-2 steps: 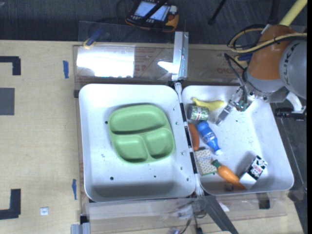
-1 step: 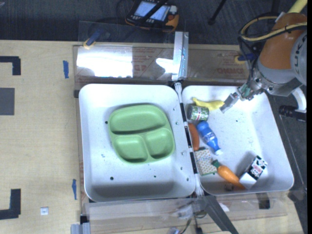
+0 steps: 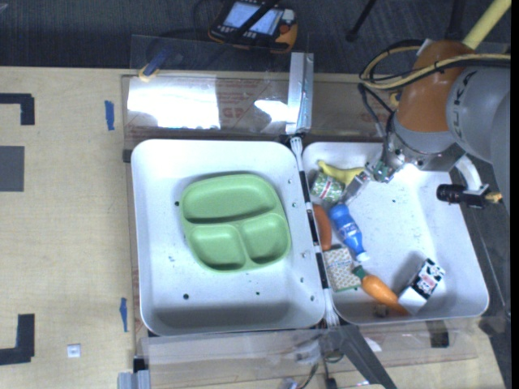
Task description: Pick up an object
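Observation:
The right bin [image 3: 454, 241] holds several small items. A yellow banana [image 3: 336, 171] lies at its far left corner beside a green patterned can [image 3: 326, 189]. A blue bottle [image 3: 348, 229] lies below them, with an orange carrot [image 3: 323, 225] along the bin's left wall. Further forward are a patterned packet [image 3: 341, 268], a second carrot [image 3: 383, 290] and a black-and-white carton [image 3: 425, 282]. My gripper [image 3: 363, 180] reaches in from the upper right and sits low, just right of the banana and can. Nothing is seen held in it.
The left bin [image 3: 154, 241] carries a green divided tray [image 3: 235, 220]. A raised divider [image 3: 310, 225] separates the two bins. The grey arm with its orange band [image 3: 430, 96] and cables hangs over the right bin's far edge. A handheld pendant [image 3: 251, 21] lies beyond the bench.

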Controlling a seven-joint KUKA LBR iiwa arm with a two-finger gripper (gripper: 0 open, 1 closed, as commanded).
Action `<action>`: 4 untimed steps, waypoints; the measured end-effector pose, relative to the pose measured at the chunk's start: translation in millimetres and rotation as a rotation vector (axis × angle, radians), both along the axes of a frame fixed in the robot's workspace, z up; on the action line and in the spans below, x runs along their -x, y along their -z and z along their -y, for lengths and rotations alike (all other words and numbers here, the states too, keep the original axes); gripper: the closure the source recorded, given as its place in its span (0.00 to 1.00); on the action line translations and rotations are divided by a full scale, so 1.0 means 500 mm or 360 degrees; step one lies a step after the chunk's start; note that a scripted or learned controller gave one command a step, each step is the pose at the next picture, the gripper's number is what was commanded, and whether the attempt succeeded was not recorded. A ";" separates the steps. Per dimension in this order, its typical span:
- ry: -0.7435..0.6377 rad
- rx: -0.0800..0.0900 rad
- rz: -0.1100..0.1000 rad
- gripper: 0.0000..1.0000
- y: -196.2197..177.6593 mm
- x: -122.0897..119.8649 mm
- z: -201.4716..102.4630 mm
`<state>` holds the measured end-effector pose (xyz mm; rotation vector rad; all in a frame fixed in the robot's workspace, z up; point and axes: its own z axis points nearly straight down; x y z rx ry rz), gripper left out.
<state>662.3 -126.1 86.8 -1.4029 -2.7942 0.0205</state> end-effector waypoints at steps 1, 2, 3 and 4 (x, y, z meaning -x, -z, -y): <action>-0.0003 0.0002 0.0038 1.00 -0.025 -0.010 -0.002; -0.0001 0.0001 0.0017 0.00 -0.022 -0.004 0.000; -0.0122 -0.0010 0.0034 0.00 -0.089 0.236 -0.043; 0.0486 -0.0005 0.0039 0.00 -0.001 0.287 0.054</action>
